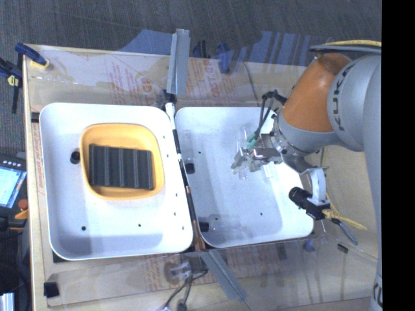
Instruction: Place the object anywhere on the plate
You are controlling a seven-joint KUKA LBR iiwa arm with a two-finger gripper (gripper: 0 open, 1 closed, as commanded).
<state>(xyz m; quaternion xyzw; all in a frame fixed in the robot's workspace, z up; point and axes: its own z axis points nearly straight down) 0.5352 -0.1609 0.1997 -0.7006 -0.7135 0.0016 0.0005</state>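
Gripper [245, 155] low over right bin [220, 225]; finger state and any held object impossible to tell | yellow plate [123, 135] bearing dark ribbed block [122, 167], left bin [65, 232] | advised: lift clear of divider before crossing, release low over plate.

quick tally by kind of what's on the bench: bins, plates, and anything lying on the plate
white bins: 2, left bin, right bin
yellow plate: 1
dark ridged object lying on the plate: 1
total: 4
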